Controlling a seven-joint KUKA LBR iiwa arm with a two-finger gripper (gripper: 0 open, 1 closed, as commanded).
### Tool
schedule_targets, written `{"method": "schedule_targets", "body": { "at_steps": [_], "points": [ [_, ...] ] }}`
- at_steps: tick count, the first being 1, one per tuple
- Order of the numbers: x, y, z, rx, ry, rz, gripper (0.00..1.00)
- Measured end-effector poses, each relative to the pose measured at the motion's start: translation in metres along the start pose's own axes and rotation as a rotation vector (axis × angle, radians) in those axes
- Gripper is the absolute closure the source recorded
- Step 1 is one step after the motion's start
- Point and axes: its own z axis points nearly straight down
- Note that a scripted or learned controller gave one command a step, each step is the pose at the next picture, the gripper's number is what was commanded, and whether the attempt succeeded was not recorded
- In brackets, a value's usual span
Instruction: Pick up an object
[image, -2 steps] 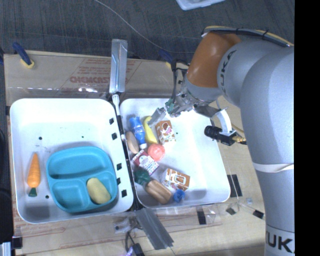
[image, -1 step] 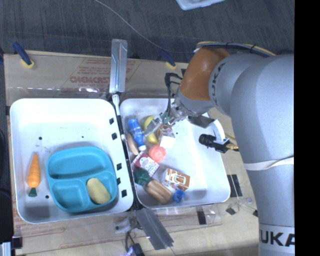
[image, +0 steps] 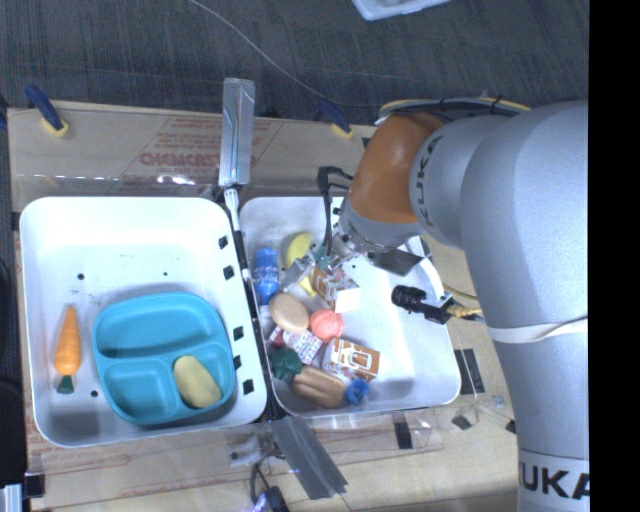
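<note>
Right bin (image: 430, 360): toy-food heap crowded against its 9 o'clock wall, so candidates overlap. Tool (image: 335, 262) down at the heap's 12 o'clock edge, beside a yellow piece (image: 298, 246); whether spread or pinching, cannot tell. Left bin (image: 130, 230): blue tray (image: 150, 335), carrot (image: 67, 342).
</note>
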Motion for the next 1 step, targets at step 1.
{"method": "schedule_targets", "body": {
  "at_steps": [1],
  "points": [
    [-0.0222, -0.0183, 0.0068, 0.004, 0.017, 0.266, 0.0]
  ]
}}
